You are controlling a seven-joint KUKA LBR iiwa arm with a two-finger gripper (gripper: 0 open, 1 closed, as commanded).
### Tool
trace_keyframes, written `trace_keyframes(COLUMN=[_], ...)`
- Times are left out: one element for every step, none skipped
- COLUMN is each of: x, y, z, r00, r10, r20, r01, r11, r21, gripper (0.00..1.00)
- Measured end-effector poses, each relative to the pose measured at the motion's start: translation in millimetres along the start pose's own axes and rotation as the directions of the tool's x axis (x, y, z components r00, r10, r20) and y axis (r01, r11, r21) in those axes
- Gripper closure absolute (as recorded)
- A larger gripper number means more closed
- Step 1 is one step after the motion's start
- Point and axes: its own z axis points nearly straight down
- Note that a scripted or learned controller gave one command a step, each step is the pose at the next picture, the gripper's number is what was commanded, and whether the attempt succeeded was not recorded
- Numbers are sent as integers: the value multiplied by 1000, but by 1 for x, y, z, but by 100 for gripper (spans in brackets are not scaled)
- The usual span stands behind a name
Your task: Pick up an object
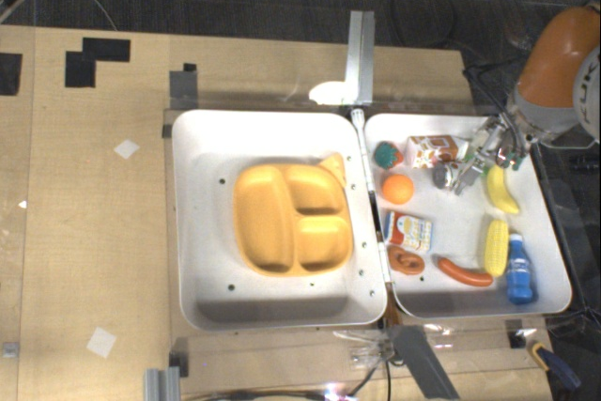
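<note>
Smooth white bin [549, 230], curved glossy banana [501, 190], metal pincer [467, 176]

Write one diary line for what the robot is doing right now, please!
phase: reaching | gripper: low in right bin, beside banana and carton | held: nothing seen | left bin: yellow tray

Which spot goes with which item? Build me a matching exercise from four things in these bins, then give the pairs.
Things:
1. yellow tray
2. orange
3. blue bottle
4. sausage

Places:
A. right bin's near right corner
B. left bin, lying in its middle
C. right bin's near edge, left of the bottle
D. right bin's left side, just below the green ball

Pairs: 1-B, 2-D, 3-A, 4-C
</note>
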Motion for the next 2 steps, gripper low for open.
trace_keyframes(x=[0, 11], y=[0, -5], z=[0, -9], r00=[1000, 963], r10=[0, -270], r20=[0, 23], r01=[0, 270], r11=[1000, 963], r21=[0, -3], gripper=[0, 0])
